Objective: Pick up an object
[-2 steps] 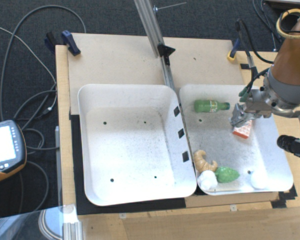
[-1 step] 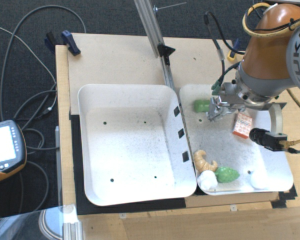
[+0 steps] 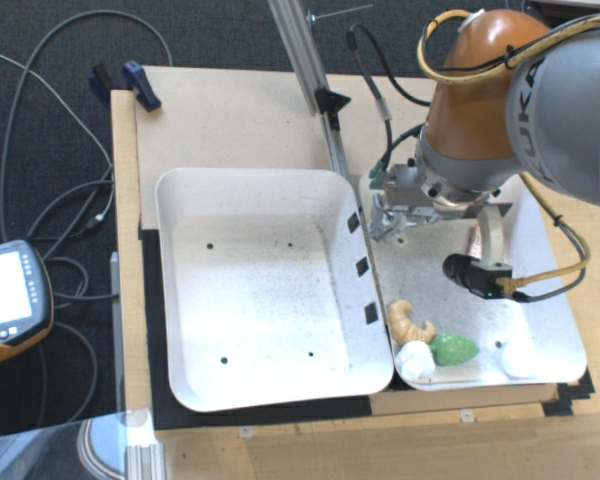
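Two bins sit side by side on the bench, the left bin touching the right bin along a shared edge. In the right bin's near left corner a small pastry-shaped piece, a ball and a knobbly lump lie clustered, touching one another. Another ball rests near the near right corner. The arm hangs over the right bin's far part. A clamp sits at the bench's far left corner.
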Motion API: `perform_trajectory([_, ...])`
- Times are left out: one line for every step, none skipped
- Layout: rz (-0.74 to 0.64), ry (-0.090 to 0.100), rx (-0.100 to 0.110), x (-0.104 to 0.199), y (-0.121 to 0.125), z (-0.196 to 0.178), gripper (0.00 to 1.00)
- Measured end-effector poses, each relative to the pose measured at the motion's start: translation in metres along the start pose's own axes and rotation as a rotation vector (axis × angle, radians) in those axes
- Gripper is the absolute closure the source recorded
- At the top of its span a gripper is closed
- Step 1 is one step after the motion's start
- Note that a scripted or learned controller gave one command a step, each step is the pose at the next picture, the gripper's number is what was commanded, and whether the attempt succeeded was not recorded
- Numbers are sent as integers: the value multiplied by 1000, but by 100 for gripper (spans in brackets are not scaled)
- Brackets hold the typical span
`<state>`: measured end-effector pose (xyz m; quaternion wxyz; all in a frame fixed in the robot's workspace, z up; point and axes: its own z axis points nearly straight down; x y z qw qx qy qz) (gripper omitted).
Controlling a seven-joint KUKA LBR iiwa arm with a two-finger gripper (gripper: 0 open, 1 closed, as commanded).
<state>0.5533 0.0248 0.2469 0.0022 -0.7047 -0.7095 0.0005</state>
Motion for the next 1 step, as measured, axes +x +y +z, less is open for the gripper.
perform_trajectory([0,-1,-6,45,20,-1,100])
